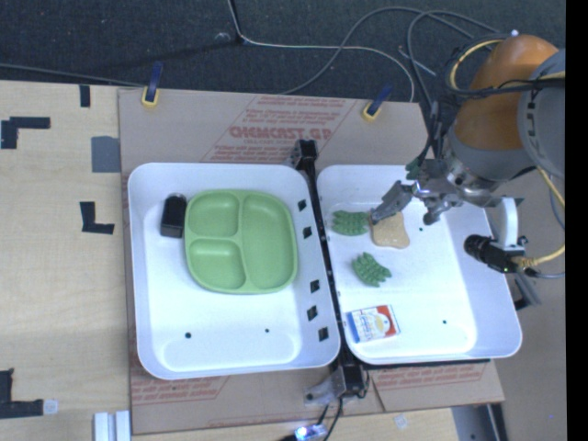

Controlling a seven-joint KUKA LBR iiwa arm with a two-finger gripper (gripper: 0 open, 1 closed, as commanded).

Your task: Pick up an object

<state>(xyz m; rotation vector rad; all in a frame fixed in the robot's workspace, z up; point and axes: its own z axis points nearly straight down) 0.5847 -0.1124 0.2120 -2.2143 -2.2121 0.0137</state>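
My gripper (411,209) hangs over the upper middle of the right bin (478,333) with its two fingers spread open. One finger (387,206) sits right above a tan cookie-like piece (392,233); the other finger (435,211) is to its right. Nothing is held between them. A green leafy piece (349,223) lies just left of the tan piece. Another green piece (370,268) lies lower in the bin, and a small white and red carton (371,324) rests near the bin's front left.
The left bin (161,338) holds a green divided plate (242,242) and a small black block (173,216) at its left. A black divider (317,246) runs between the bins. Cables trail over the dark surface behind, and a black fitting (491,252) sticks out by the right bin's edge.
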